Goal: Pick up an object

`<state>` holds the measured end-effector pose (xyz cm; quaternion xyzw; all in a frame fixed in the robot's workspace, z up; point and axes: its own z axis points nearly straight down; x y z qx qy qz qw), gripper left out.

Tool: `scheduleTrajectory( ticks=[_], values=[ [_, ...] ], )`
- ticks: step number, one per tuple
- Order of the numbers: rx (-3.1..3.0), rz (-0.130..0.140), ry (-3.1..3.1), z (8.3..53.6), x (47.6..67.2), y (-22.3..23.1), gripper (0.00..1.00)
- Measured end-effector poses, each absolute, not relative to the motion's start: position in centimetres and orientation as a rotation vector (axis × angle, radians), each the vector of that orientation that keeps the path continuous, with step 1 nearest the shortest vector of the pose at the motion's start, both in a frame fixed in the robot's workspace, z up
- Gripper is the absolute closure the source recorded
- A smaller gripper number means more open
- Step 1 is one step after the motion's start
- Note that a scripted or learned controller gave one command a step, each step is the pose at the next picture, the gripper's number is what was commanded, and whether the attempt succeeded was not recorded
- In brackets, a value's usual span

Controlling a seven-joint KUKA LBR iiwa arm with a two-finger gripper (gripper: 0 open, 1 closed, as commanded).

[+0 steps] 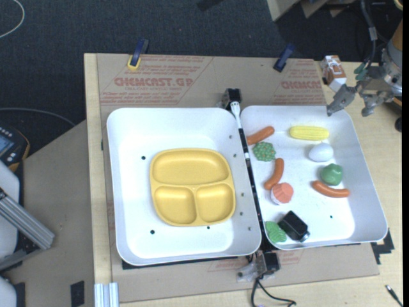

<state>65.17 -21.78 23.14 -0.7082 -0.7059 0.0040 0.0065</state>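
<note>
The right bin (358, 203) holds several toy foods: a yellow corn cob (309, 132), a white egg (320, 152), a green pepper (331, 173), three sausages (261, 135) (275, 173) (331, 189), a broccoli piece (264, 151), a pink round piece (282, 193), a green leafy piece (275, 231) and a black block (294, 226). My gripper (352, 105) hangs over the bin's far right corner, above and right of the corn. Its two fingers are spread apart with nothing between them.
The left bin (128, 139) holds a yellow divided plate (192, 186). Clamps (135, 54) (283, 57) sit on the cardboard's far edge. A small box (332, 70) stands just left of the gripper. A black divider clip (232, 98) joins the bins.
</note>
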Motion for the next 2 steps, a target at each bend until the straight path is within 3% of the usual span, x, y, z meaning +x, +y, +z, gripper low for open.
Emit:
scheduleTrajectory(
  ticks=[1,2],
  values=[
    [-2.221,0.001,-2.221,24.1,65.5,-21.7,0.0],
    [-2.216,0.004,-2.221,19.8,65.6,-21.4,0.0]
  ],
)
